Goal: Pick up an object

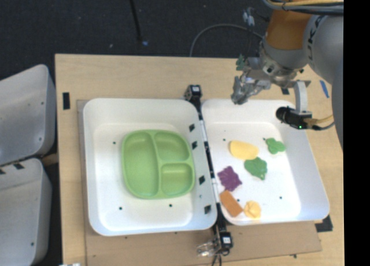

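While the arm hung over the far edge of the right bin (300, 143), its gripper (241, 94) was up high and held nothing that I could see. I could not tell how the jaws stood, because they were too small and blurry.

All the things to pick were in that bin, well apart from the gripper. A yellow piece (243, 149) lay near the middle. A small green piece (275, 146) and a bigger green piece (256, 167) lay beside it. A purple piece (229, 178) sat lower down. An orange piece (231, 203) and a little yellow lump (252, 209) lay close to the near wall. The left bin (95, 143) held a green tray (157, 163).

I think the pieces were flat and small, so the gripper could slide off one. The orange piece looked to be right by the wall, so the gripper could bump the bin there. The two green pieces lay close, so one could get pushed away.
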You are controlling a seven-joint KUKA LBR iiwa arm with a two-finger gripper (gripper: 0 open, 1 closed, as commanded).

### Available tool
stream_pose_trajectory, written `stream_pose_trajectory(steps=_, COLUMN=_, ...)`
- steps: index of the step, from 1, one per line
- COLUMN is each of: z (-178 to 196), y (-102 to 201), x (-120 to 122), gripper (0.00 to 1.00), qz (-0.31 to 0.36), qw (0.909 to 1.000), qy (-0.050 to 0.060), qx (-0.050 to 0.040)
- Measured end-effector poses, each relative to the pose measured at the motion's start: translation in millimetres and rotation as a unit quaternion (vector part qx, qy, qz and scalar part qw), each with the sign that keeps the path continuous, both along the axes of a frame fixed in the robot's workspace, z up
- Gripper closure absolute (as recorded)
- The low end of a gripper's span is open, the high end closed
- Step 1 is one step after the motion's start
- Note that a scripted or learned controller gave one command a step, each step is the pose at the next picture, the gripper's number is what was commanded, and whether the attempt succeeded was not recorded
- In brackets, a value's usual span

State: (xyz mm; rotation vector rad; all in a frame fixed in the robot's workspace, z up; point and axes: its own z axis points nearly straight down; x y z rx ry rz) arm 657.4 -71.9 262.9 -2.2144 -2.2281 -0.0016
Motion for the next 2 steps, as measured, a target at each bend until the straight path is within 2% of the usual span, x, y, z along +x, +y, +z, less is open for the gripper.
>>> stream_pose_trajectory(steps=1, z=-12.5, y=47.9, x=-11.7, gripper=1.0, qz=0.0, qw=1.0, qy=0.001, qx=-0.0002)
stream_pose_trajectory(steps=2, z=-3.9, y=94.2, x=-29.8, gripper=1.0, qz=0.0, qw=1.0, qy=0.0, qx=0.0004)
